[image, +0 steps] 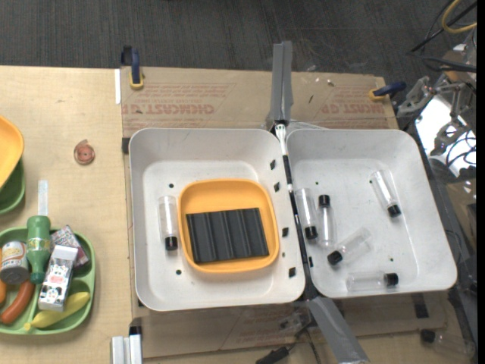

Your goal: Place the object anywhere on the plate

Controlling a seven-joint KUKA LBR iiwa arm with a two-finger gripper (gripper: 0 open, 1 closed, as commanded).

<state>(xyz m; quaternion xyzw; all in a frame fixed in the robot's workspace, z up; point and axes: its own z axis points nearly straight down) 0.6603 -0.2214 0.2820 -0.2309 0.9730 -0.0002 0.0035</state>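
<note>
An orange plate point(227, 192) lies in the middle of the left white bin point(144, 279). A dark ribbed rectangular block point(226, 234) rests flat on the plate. Just left of the plate lies a clear tube with a black cap point(167, 220), on the bin floor. The right white bin point(424, 173) holds several more clear black-capped tubes, among them one near the divider point(305, 212), one beside it point(324, 218), and one toward the back right point(385, 193). Further tubes lie near the front of this bin point(348, 247) point(369, 281).
On the wooden table to the left stand a green tray of toy food point(45, 279) and a yellow bowl point(7, 154), with a small pink item point(84, 152) nearby. Cardboard point(197, 97) lies behind the bins, held by clamps point(132, 70). Cables and gear point(451, 120) crowd the right edge.
</note>
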